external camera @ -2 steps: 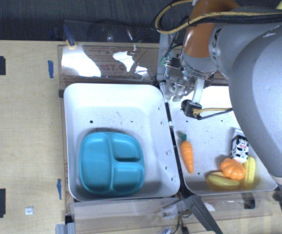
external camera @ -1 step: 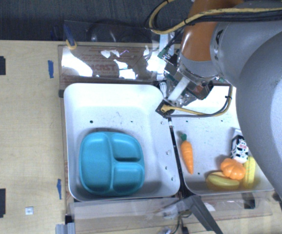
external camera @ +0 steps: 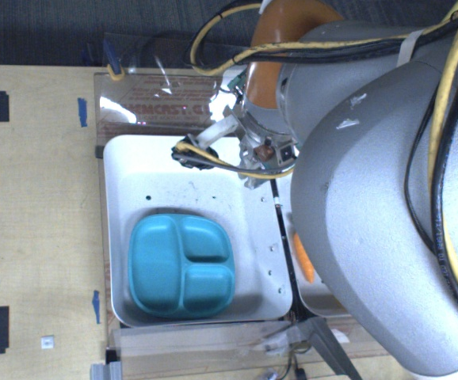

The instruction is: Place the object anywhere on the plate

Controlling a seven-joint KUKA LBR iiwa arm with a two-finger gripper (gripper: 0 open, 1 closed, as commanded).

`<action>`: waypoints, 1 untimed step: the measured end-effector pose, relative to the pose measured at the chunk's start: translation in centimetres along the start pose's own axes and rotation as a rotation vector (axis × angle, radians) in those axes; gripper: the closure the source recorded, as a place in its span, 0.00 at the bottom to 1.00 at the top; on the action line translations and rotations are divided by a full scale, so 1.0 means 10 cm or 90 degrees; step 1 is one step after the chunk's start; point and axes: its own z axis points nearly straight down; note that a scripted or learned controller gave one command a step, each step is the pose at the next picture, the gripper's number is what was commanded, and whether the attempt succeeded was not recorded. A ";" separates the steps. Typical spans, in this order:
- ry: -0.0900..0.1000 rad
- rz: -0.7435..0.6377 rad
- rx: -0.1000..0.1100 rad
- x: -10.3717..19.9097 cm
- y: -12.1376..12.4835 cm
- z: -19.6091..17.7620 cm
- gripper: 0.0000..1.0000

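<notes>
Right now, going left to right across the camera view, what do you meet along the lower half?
Wooden bench top → blue divided plate in the left white bin → orange object in the next bin → grey arm.

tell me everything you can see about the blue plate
The blue plate is a light turquoise divided dish, looking like matte plastic, with rounded corners and raised ridges splitting it into one large compartment and two smaller ones. It lies flat and upright on the floor of the left white bin, toward its near end. Its compartments hold nothing, and the gripper is well apart from it.
</notes>
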 end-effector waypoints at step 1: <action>0.001 0.120 0.000 -0.80 -0.12 -0.42 1.00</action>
